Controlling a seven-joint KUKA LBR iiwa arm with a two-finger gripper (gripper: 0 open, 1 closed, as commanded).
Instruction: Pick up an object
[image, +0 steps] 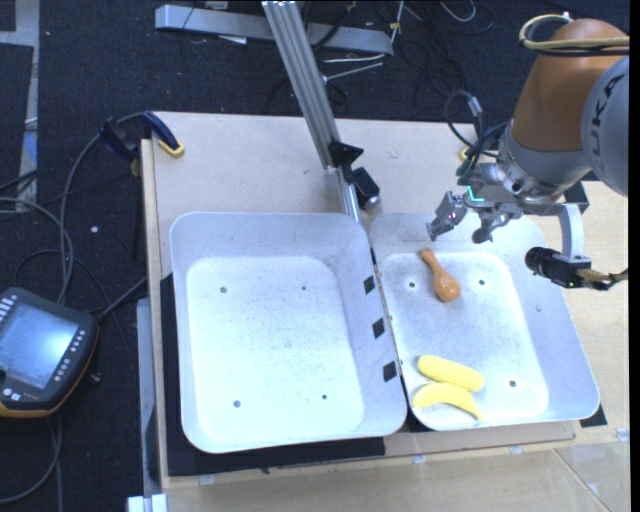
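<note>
White plastic bins, two of them, sit side by side on the pale wooden counter (250, 165). Landmark for all positions below: the right bin (560, 345).

Camera view, from above at a slant:
- Left bin (265, 330) touches the right bin along their shared edge; small dark tabs line that seam.
- Wooden spoon-like piece (439, 275), tan with a rounded orange-brown head, lies in the far part of the right bin, handle pointing toward the far rim.
- Two yellow banana-shaped pieces (449, 384) lie in the near part of the right bin, close to the seam side. They rest just beside each other, apparently touching; one nearer the rim, one just behind it.
- Arm (570, 90), grey with an orange section, enters over the far right corner of the right bin.
- Pincer (464, 220) hangs above the far rim of the right bin, just beyond the wooden piece's handle end. Fingers spread apart, nothing between them. Whether it is touching the bin cannot be told at this angle.
- Black cylindrical fitting (553, 264) on a bracket projects from the wrist over the right bin's far right edge.
- Aluminium strut (310, 90) rises from a base at the far end of the seam, leaning away from the right bin.
- Handheld control pendant (40, 350) lies on the dark floor, well apart from the right bin, past the left bin.
</note>
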